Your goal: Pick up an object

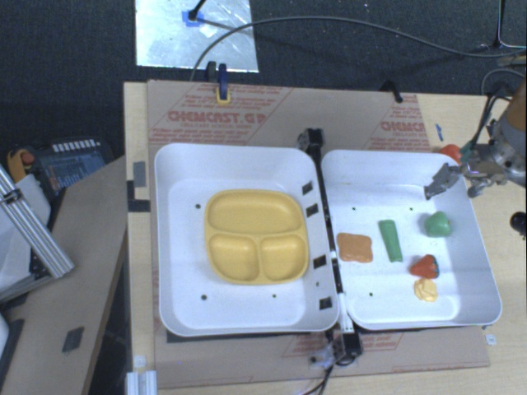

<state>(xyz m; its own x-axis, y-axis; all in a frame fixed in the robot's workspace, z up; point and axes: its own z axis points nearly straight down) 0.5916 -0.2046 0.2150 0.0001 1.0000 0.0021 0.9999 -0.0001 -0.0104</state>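
End effector over right bin's far right corner, nothing held.

I see the end effector point(459, 181) w/ its two fingers apart, nothing between them. Below it in the right white shallow bin point(362, 167): round green plastic piece point(437, 224) nearest, green stick-shaped piece point(390, 240) mid-bin, flat orange piece point(355, 248) by the left wall, red piece point(425, 266) touching small yellow piece point(426, 290) toward the near edge. Left white bin point(177, 220) holds a yellow three-compartment plastic tray point(251, 235).

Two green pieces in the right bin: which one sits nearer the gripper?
The round green piece, toward the bin's right side just below the gripper. The long green stick lies farther left, beside the orange piece.
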